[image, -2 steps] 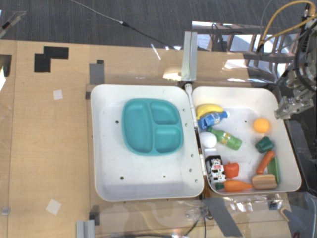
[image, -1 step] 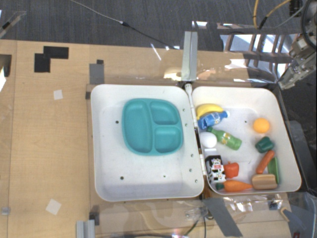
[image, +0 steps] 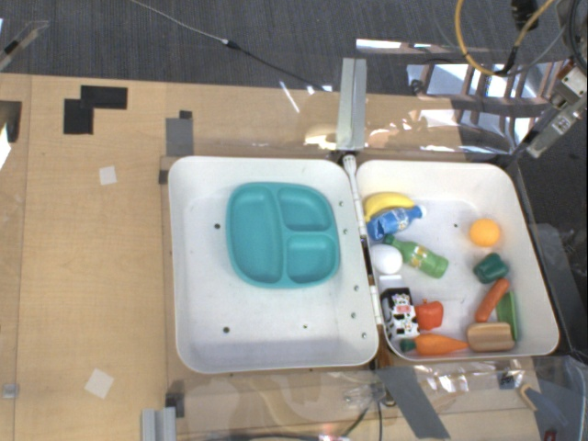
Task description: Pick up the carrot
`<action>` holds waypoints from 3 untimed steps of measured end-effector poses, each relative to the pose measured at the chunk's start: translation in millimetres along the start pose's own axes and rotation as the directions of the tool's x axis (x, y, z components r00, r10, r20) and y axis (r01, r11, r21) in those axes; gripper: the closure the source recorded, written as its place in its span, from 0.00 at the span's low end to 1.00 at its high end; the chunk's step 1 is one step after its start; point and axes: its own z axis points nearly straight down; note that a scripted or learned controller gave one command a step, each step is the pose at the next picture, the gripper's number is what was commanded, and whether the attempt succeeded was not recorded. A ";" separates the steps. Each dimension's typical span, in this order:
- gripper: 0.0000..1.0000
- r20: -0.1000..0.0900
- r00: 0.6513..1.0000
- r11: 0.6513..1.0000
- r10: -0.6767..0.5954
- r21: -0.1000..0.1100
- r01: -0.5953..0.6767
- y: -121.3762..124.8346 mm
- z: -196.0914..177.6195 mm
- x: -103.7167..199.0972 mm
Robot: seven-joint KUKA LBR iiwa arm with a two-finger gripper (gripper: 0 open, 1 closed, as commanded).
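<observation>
The carrot is an orange tapered piece lying flat along the front wall of the right bin, its thin end pointing right. It touches a black-and-white cow-patterned carton on its left and lies just below a small red item. A brown loaf-shaped piece sits at its right tip. A second, redder orange stick leans at a slant just above that loaf.
The right bin also holds a banana, a blue packet, a green bottle, a white ball, an orange and a dark green piece. A teal divided plate lies in the left bin. Cables hang at the top right.
</observation>
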 end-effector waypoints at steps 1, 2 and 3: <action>1.00 -0.002 0.951 0.951 -0.311 0.000 0.311 0.2 -21.8 0.6; 1.00 -0.001 0.838 0.838 -0.545 -0.001 0.545 52.3 1.0 -32.2; 1.00 0.005 0.808 0.808 -0.589 -0.001 0.589 112.8 53.6 -82.3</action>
